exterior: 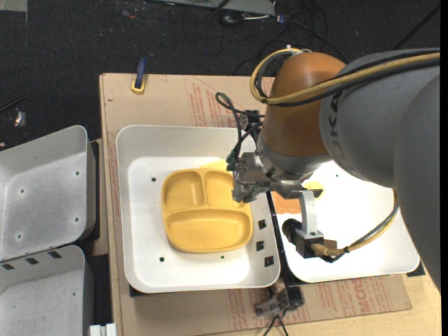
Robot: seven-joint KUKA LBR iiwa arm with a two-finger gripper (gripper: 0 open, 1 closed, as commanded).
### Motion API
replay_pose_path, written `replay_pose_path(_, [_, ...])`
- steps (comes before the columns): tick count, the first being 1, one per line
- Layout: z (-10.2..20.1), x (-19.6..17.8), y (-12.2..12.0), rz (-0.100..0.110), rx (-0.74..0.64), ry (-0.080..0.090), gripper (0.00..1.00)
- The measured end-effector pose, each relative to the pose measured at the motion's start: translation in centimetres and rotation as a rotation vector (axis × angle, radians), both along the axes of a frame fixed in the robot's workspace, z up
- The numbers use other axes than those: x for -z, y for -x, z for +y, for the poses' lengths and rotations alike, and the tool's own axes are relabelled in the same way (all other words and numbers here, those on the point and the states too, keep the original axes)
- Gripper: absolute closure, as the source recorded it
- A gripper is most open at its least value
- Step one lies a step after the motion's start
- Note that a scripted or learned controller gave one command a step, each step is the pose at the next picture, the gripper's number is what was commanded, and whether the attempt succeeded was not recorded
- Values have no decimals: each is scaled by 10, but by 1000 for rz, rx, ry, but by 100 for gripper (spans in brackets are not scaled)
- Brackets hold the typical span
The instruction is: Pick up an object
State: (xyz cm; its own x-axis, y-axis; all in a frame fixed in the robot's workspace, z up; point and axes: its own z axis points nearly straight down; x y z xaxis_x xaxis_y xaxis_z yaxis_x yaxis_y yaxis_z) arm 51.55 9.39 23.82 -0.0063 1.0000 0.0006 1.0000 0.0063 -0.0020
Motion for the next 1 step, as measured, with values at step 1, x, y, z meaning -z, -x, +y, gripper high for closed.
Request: replay_pose_path(1, [-2,0,0,-1,4,1,0])
